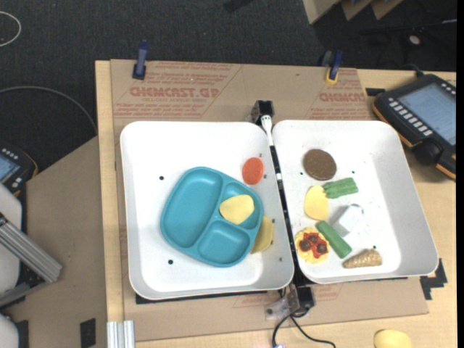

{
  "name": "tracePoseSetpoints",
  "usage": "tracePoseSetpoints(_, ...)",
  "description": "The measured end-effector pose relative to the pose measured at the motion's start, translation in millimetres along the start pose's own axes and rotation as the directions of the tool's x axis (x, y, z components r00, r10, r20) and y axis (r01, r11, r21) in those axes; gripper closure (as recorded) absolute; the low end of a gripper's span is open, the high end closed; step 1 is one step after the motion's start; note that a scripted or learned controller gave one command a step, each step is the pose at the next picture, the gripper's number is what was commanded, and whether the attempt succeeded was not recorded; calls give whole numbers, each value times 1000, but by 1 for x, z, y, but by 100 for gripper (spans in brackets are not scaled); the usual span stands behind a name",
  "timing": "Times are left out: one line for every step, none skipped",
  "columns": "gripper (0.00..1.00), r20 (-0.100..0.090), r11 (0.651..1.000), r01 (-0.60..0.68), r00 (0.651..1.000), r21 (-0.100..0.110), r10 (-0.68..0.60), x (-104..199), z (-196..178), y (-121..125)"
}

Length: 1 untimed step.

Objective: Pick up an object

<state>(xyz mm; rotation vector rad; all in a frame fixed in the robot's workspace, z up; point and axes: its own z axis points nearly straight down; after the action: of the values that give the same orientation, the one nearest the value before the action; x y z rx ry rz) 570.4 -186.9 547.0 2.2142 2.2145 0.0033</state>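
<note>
The left bin (145,158) holds a teal divided plate (196,220) with a pale yellow piece (236,208) lying on it. An orange-red round piece (253,170) sits beside the plate's upper right, and a yellow piece (264,235) leans at the plate's right edge. In the right bin (384,151) lie a brown round cookie (319,164), a green piece (340,188), a yellow piece (316,202), a whitish piece (351,217), a green stick (333,239), a small pizza (312,245) and a tan cone (361,259).
A tablet-like pendant (424,118) rests at the bench's right edge. Two clamps (140,60) (333,65) hold the cardboard sheet at the back. A black clip (264,112) sits where the bins meet. A yellow object (391,338) lies at the bottom right.
</note>
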Motion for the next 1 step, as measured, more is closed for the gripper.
tracePoseSetpoints(100, -7, 1000, -3, 1000, 11, 3, -26, 30, -66)
